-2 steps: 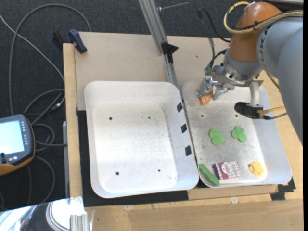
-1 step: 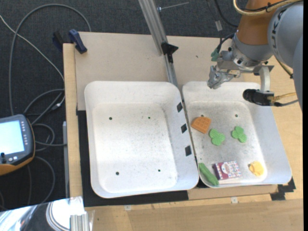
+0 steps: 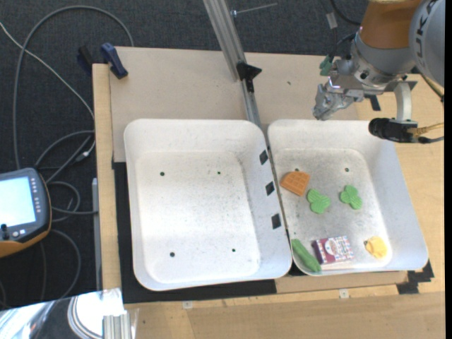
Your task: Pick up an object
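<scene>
Gripper (image 3: 326, 109) is hanging out at the top right, just past the far rim of the right bin (image 3: 395, 168), over the bare bench (image 3: 183, 83) rather than over any of the stuff. Honestly can't tell what state it's in from this angle, it's just a grey clump pointing down and to the left. The arm (image 3: 395, 20) is coming in from the upper right corner, with the orange band sitting right above the wrist, and nothing is hanging from it as far as I can see. Counting what's lying in the right bin: one orange waffle-looking piece (image 3: 295, 183) near the middle divider, two green leafy blobs (image 3: 319, 202) side by side toward the centre, one long green piece (image 3: 306, 256) at the near left corner, one pink and white packet (image 3: 333, 251) just beside it, and one small yellow thing (image 3: 376, 246) toward the near right. That's six items, all sitting well apart from the gripper. Left bin (image 3: 191, 203) is lying next to it, touching along the divider.
</scene>
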`<state>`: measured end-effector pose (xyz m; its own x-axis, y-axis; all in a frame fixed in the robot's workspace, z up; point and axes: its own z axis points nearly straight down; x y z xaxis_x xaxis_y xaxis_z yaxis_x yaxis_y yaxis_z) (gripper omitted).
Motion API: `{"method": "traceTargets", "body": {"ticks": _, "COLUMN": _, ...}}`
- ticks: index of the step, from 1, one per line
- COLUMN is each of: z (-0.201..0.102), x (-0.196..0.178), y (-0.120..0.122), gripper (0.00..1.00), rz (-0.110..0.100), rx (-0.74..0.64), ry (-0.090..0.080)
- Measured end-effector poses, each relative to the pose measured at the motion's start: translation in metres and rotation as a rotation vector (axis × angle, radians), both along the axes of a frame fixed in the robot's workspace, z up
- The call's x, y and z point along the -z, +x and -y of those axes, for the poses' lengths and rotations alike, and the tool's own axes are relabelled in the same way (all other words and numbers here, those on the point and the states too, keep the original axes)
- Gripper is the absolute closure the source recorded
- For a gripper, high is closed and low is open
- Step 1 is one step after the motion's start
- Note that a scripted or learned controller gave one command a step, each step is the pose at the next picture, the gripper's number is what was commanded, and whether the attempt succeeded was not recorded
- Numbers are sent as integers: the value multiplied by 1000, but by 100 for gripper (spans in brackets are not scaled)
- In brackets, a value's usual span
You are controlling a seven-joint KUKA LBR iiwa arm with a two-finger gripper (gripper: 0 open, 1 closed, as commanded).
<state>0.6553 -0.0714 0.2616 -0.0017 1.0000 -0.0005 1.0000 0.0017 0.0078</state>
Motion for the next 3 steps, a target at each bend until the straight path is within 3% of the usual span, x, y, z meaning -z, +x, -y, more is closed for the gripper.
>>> {"method": "traceTargets", "body": {"ticks": 1, "z": -48, "x": 17, "y": -1, "gripper": 100, "rz": -12, "rx": -3, "ry": 2}}
{"method": "traceTargets", "body": {"ticks": 2, "z": -111, "x": 15, "y": 3, "gripper": 100, "rz": -6, "rx": -6, "ry": 3}}
{"method": "traceTargets", "body": {"ticks": 3, "z": -167, "x": 36, "y": -4, "gripper": 100, "rz": -14, "rx": -5, "ry": 3}}
